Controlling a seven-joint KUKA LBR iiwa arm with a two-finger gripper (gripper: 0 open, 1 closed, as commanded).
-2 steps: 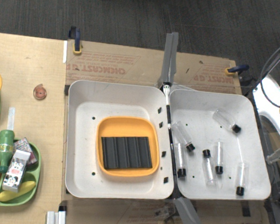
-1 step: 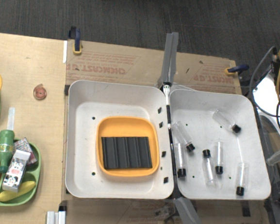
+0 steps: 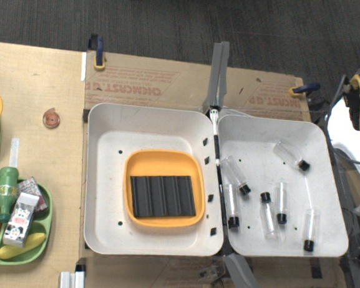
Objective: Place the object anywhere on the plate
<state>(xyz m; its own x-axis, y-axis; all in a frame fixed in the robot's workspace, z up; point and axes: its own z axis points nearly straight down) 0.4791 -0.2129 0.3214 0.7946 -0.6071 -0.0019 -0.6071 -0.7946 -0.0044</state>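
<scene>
Camera view: how wide the gripper stands cannot be told. In the left bin (image 3: 109, 134) the orange plate (image 3: 165, 158) sits near the middle, with bare white floor on all sides. A black ribbed block (image 3: 163, 195) lies flat on the plate, inside its rim. In the right bin (image 3: 329, 161), several clear tubes (image 3: 230, 195) with black caps lie scattered, mostly apart, leaving the far corner open.

A robotics lab, by the look of it: two white bins (image 3: 97, 164) clamped on cardboard (image 3: 147, 84) at centre, clear test tubes (image 3: 272, 220) at four o'clock, toy food tray (image 3: 39, 247) at eight o'clock, grey carpet (image 3: 179, 15) at twelve.
</scene>
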